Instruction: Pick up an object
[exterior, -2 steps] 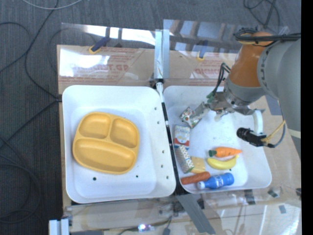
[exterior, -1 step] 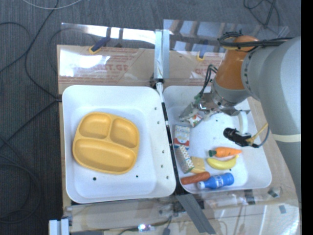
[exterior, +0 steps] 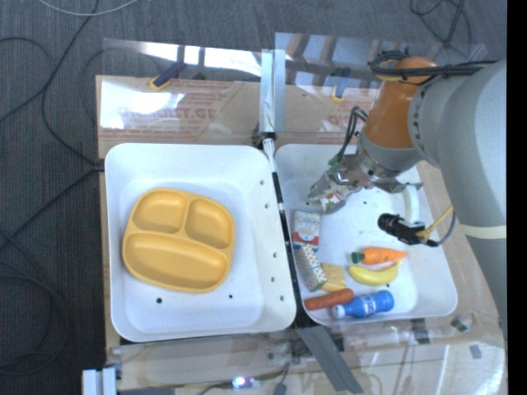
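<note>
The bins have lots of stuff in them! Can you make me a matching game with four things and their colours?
Things:
1. divided tray
2. bottle
3. carrot
4. banana

Colours and places:
A. orange with a green end, right bin
B. blue with a white cap, near the front of the right bin
C. bright yellow, just below the carrot
D. yellow-orange, alone in the left bin

Pairs: 1-D, 2-B, 3-A, 4-C
</note>
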Tool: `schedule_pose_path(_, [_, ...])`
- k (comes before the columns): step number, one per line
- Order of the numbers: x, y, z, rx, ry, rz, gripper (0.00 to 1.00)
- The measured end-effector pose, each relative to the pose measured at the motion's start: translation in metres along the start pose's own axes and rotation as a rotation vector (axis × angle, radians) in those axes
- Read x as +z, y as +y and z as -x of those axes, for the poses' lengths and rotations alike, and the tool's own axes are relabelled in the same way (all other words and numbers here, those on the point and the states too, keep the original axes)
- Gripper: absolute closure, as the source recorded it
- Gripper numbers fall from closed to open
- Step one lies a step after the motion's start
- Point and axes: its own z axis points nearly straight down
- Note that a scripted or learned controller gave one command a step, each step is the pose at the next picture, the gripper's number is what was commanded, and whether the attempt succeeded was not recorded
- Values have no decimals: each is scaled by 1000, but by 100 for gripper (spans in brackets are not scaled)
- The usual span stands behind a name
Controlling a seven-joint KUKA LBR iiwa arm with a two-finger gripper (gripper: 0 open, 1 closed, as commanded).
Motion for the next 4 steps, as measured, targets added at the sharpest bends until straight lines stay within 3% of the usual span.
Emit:
schedule_pose_path(1, [-101, 5, -59, 5, 2, -2, 100])
schedule_pose_path(2, [-79, 31, -72, -291, 1, -2, 100])
schedule_pose_path(4, [-114, 41, -46, -198, 3, -1, 100])
